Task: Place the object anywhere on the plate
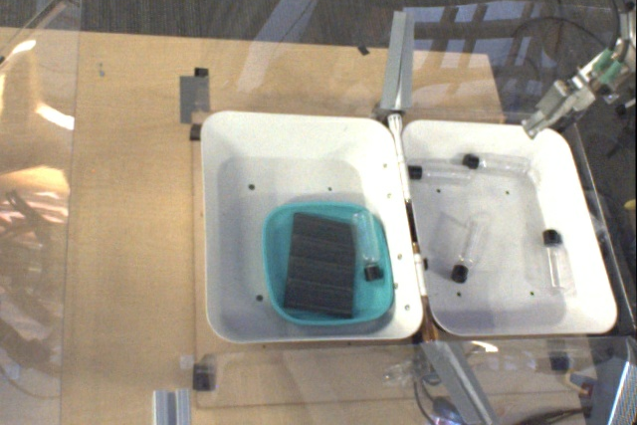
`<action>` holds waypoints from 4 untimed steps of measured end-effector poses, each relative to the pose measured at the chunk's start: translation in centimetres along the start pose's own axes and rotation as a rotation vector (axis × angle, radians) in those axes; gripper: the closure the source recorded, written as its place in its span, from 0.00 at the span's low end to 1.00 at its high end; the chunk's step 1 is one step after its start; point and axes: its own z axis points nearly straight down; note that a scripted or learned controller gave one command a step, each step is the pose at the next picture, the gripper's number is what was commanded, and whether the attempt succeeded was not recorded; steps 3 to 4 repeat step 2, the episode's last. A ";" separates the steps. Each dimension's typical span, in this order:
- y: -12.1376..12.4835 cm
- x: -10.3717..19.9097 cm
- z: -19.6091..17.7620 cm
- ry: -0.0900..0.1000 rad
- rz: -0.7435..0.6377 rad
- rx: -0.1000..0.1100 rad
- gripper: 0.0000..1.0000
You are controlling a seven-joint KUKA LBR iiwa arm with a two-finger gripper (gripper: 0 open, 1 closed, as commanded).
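Note:
A teal plate (277,249) sits in the left bin (229,214). On it lies a dark grey ribbed block (320,264). Along the plate's right side rests a clear tube with a black cap (373,254). Several more clear black-capped tubes lie in the right bin (587,304): one across the back (468,166), one near the middle (466,249), one at the right (555,259). My gripper (537,122) hangs above the right bin's far right corner, away from every tube, with nothing visible between its tips.
A metal rail (396,65) runs back from the seam between the bins. Wooden bench top (119,234) spreads to the left under a reflective clear sheet. Cables and brackets (448,393) sit below the bins' front edge.

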 end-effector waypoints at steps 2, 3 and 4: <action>2.2 6.5 0.2 0.005 -0.020 0.004 1.00; 2.2 6.5 0.2 0.005 -0.020 0.004 1.00; 2.2 6.5 0.2 0.005 -0.020 0.004 1.00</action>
